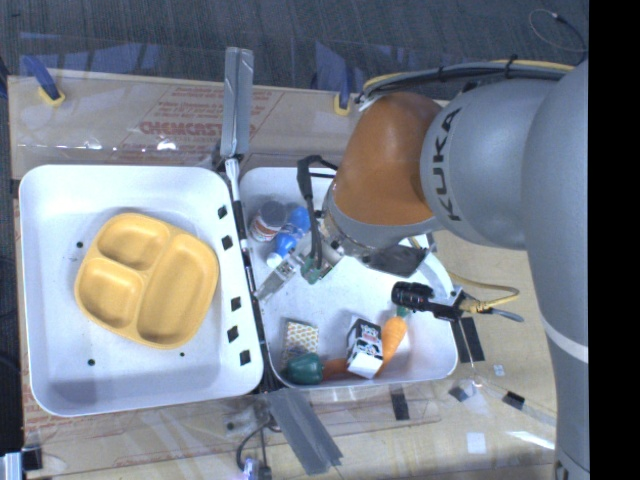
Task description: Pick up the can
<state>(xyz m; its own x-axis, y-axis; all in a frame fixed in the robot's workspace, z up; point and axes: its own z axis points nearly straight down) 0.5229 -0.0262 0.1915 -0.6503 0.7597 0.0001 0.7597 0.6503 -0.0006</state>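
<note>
While I cannot tell the gripper's (300, 263) finger state, blue clutter (296, 220) touching the can (267, 220) risks a misgrasp.

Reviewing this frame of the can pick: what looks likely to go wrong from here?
1. The can sits in the right bin's far-left corner, close to the wall, with a blue object touching it, so the fingers may have little room around it.
2. The gripper sits beside the can rather than over it, so closing here would probably miss or catch the blue object instead.
</note>
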